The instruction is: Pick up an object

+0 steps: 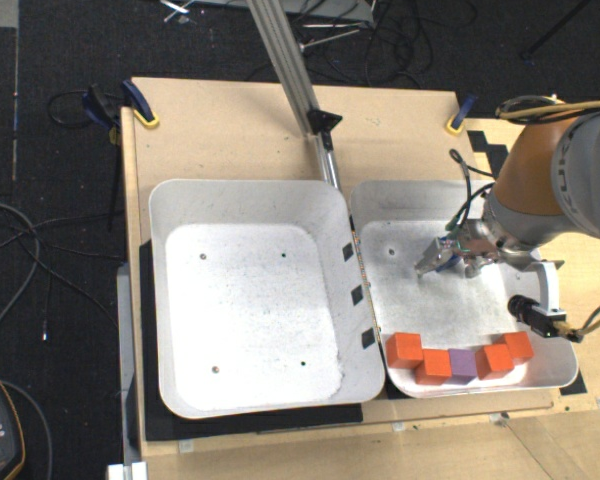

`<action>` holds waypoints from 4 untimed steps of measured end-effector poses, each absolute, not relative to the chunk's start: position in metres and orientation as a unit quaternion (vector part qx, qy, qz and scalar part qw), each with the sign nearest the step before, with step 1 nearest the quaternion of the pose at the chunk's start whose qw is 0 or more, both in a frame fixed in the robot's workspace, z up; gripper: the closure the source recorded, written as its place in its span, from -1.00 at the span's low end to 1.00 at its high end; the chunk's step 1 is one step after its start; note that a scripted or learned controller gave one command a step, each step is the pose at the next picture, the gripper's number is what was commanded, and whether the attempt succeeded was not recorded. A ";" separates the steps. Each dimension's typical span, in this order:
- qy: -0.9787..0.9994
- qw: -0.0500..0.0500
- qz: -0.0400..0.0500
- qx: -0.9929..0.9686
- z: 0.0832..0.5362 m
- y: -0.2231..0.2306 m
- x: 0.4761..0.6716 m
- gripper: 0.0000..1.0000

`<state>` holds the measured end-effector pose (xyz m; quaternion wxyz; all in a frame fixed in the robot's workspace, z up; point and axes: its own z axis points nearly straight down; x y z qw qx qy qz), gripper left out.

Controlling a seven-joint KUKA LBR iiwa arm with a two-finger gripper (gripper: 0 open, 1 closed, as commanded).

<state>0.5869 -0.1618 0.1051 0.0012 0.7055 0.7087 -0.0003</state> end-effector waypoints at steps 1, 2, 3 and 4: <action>0.710 0.001 0.002 0.704 0.095 -0.100 0.626 -1.00; 0.705 0.003 -0.001 0.709 0.096 -0.202 0.649 -1.00; 0.708 0.002 0.000 0.706 0.106 -0.197 0.651 1.00; 0.707 0.005 0.003 0.707 0.100 -0.136 0.560 1.00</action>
